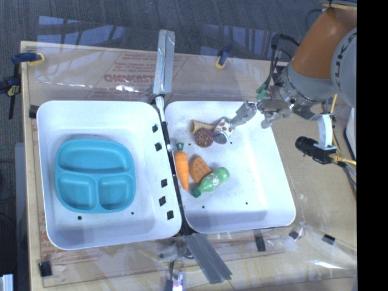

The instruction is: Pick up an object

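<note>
Hand (233, 121) sits low beside the ice cream cone (207, 127); finger spread unclear, cannot tell. Risk: nudging the cone toward the carrot (182, 169), no grip.

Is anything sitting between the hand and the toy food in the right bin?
Nothing visible blocks it. The hand is over the right bin, beside the ice cream cone and cookie. The carrot, waffle and green bottle lie farther in, uncovered.
</note>
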`<state>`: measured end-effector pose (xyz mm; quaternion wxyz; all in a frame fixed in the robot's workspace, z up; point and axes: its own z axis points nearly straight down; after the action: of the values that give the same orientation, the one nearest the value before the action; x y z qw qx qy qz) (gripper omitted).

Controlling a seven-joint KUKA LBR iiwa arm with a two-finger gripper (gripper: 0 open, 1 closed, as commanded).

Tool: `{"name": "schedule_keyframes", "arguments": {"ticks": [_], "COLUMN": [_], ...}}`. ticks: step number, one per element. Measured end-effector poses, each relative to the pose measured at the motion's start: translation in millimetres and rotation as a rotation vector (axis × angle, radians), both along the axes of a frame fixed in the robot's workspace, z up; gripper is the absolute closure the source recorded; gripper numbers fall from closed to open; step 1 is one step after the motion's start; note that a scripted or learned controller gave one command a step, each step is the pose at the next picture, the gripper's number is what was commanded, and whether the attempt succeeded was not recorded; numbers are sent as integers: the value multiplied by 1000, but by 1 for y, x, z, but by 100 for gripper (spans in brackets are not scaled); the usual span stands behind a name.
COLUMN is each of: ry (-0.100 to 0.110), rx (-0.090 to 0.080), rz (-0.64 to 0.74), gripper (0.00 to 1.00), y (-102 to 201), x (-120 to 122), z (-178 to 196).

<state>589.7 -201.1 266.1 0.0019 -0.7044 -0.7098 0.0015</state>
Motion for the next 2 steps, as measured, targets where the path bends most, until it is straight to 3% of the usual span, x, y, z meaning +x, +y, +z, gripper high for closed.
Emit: {"name": "schedule_keyframes", "arguments": {"ticks": [1,2], "ry": [-25,-28], "rx": [-8,-10], "rz": [140,238], "gripper": [0,0], "y": [2,-9], "x": [57,73], "z": [-149,-155]}}
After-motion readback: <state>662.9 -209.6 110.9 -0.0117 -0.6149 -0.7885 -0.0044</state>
